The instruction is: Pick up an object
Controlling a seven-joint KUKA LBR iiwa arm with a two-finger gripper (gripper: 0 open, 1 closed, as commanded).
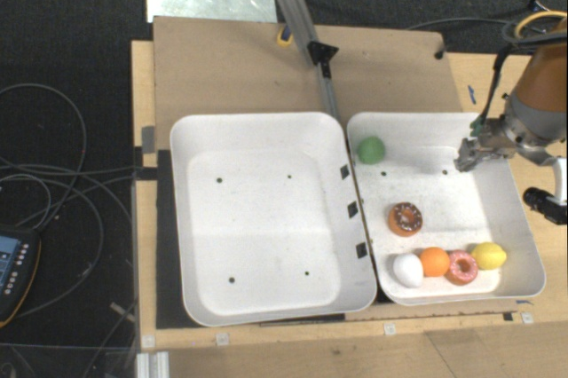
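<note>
**Right bin loaded, tool over its far edge**

Right shallow white bin (pixel 515 216) holds green ball (pixel 371 150), brown chocolate donut (pixel 406 218), white egg (pixel 407 270), orange ball (pixel 434 262), pink frosted donut (pixel 461 267), yellow lemon (pixel 489 256). Tool (pixel 470 156) grip state: can't tell.

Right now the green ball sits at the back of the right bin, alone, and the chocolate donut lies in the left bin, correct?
Not quite. The chocolate donut lies in the right bin, near its middle, as the camera view shows. The green ball does sit alone at the back of that bin.
</note>
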